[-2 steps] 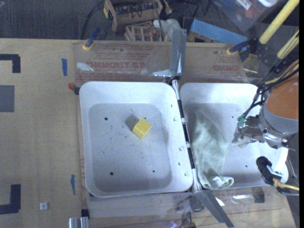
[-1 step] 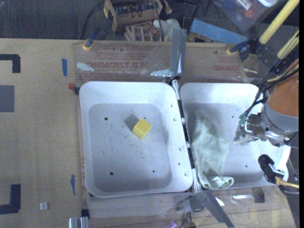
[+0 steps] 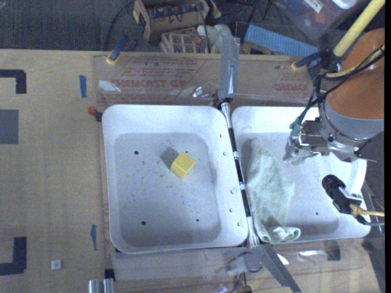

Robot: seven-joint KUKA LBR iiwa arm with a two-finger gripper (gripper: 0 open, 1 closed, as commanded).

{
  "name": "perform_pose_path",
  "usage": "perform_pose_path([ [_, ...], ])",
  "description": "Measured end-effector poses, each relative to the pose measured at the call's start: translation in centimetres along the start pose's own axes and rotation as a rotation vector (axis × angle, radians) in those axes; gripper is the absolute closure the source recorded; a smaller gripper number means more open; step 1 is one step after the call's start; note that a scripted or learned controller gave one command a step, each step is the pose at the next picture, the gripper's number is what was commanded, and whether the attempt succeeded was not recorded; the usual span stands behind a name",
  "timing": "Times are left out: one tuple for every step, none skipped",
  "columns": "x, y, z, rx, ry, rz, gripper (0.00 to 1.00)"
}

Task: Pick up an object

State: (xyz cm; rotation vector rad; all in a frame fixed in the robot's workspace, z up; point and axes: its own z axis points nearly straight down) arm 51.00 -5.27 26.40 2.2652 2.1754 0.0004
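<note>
Approach over the right bin, nothing gripped yet

End effector (image 3: 298,154) hangs above the right bin (image 3: 317,215), just beside the crumpled pale-green cloth (image 3: 269,191) along that bin's left side; how far it is open I cannot tell, and nothing is visibly in it. A yellow block (image 3: 182,165) lies near the middle of the left bin (image 3: 122,224). Judged step: reaching. Next calls for descending onto the cloth and closing.
</note>
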Motion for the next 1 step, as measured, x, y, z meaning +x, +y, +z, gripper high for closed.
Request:
perform_pose_path([
  [4.14, 0.96, -2.70, -0.002, -0.001, -0.128, 1.00],
])
